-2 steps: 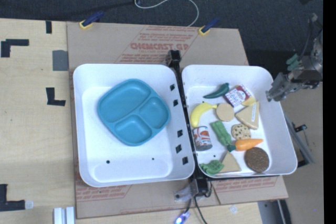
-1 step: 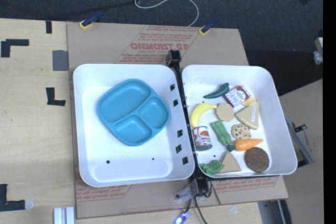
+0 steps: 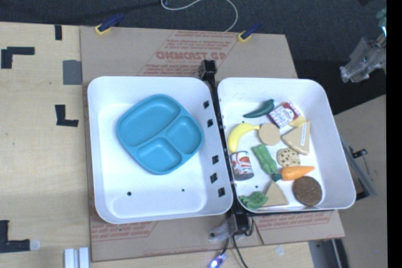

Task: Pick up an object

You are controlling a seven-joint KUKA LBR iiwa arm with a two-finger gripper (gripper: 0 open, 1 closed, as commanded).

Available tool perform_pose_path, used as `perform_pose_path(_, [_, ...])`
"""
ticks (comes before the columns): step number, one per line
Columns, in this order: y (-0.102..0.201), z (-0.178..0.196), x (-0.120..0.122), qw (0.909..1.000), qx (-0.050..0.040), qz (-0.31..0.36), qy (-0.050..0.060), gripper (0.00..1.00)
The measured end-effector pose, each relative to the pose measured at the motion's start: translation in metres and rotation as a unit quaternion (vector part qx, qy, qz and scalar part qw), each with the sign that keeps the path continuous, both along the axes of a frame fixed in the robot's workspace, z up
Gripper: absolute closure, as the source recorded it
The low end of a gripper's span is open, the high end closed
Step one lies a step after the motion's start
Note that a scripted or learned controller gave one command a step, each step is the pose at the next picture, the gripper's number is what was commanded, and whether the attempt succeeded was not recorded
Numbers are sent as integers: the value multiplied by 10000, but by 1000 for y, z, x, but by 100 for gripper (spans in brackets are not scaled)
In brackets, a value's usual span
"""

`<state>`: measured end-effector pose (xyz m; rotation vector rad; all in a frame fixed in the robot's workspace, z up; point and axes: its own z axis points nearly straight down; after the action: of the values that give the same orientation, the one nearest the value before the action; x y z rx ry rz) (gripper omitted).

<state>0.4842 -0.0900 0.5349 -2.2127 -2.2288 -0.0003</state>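
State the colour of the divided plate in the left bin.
The divided plate is light blue, seen in the camera view.

The cardboard sheet (image 3: 188,53) under the two bins carries red printed lettering just above the bins, seen upside down from this camera; the letters are too blurred to read. More red print shows on the same cardboard below the bins, also not readable. A small can (image 3: 242,164) in the right bin (image 3: 331,128) and a red packet (image 3: 282,114) there have labels, but no words can be made out
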Motion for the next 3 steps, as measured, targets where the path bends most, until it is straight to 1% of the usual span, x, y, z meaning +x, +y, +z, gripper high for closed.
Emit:
perform_pose_path(1, [82,-7,0,10000,2,16,7,100])
perform_pose_path(2, [174,0,-1,10000,3,25,-1,100])
perform_pose_path(3, [243,-1,-1,10000,1,10,5,100])
